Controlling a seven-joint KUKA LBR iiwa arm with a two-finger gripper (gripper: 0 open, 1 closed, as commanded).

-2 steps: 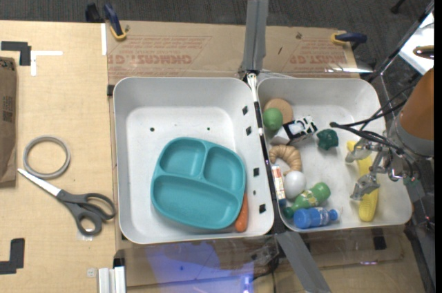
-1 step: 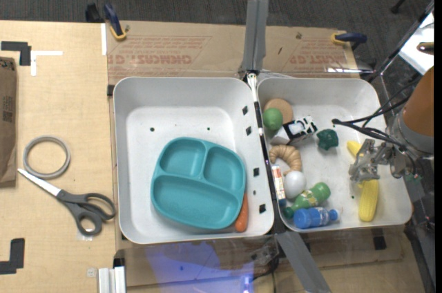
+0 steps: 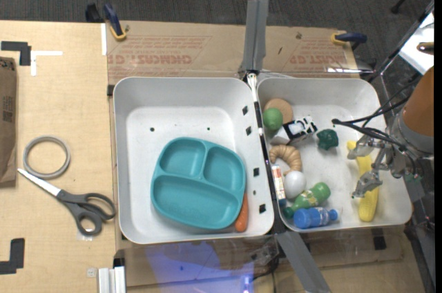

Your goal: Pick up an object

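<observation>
My gripper (image 3: 364, 170) hangs over the right side of the right bin (image 3: 345, 92), its two silver fingers spread open with nothing clearly between them. A yellow banana-like object (image 3: 368, 204) lies just under and in front of the lower finger, and a small yellow piece (image 3: 353, 146) sits by the upper finger. To the left in the same bin are a dark green toy (image 3: 327, 139), a black-and-white toy (image 3: 301, 128), a green ball (image 3: 273, 119), a white egg (image 3: 295, 182), a green bottle (image 3: 312, 195) and a blue bottle (image 3: 315, 218).
The left bin (image 3: 138, 105) holds a teal divided plate (image 3: 200, 182) with a carrot (image 3: 241, 217) at its right edge. A tan ring-shaped toy (image 3: 287, 157) lies mid right bin. Scissors (image 3: 72, 202) and a tape roll (image 3: 46, 156) rest on the bench at left.
</observation>
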